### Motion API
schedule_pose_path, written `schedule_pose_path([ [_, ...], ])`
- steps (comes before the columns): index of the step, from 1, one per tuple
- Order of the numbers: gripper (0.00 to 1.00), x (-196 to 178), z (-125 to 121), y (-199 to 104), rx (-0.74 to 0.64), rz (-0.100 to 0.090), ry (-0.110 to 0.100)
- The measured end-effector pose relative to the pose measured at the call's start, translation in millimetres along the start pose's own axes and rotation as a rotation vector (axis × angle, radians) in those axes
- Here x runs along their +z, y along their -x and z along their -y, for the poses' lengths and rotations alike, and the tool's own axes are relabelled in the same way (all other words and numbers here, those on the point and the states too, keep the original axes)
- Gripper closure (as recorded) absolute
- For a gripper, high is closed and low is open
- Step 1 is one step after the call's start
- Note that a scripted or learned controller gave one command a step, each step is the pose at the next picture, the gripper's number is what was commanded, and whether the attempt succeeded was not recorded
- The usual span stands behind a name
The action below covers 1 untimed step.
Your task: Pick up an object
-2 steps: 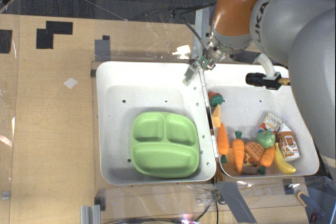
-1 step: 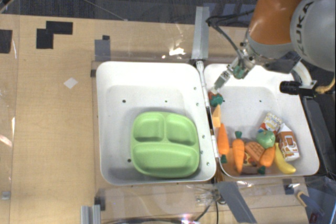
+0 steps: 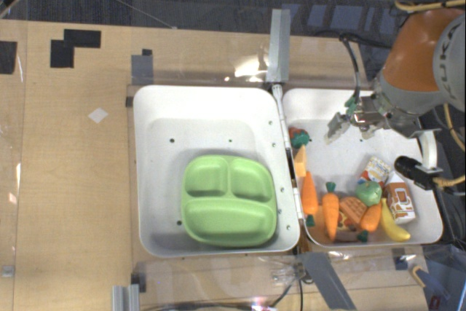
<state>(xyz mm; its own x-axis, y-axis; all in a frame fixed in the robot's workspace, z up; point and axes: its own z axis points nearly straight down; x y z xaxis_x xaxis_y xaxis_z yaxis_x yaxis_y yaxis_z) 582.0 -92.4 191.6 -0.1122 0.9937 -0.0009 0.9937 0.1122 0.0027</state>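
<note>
Two-finger metal gripper (image 3: 348,121) hovers over bare floor of right white bin (image 3: 320,107), fingers apart, holding nothing. Approach step: plastic toy food pile, orange carrots (image 3: 329,211) included, lies nearer that bin's front; next, descend onto one piece.

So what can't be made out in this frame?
- Gripper: too small and blurred in the camera view to judge.
- Arm: its upper part is cut off by the right edge.
- Toy pile in the right bin: pieces overlap, so the lower ones are partly hidden.
</note>
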Motion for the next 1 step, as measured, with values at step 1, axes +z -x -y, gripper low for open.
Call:
schedule_pose_path([
  [1,0.00,6.4,-8.3,-13.4,-0.017,0.000,0.001],
])
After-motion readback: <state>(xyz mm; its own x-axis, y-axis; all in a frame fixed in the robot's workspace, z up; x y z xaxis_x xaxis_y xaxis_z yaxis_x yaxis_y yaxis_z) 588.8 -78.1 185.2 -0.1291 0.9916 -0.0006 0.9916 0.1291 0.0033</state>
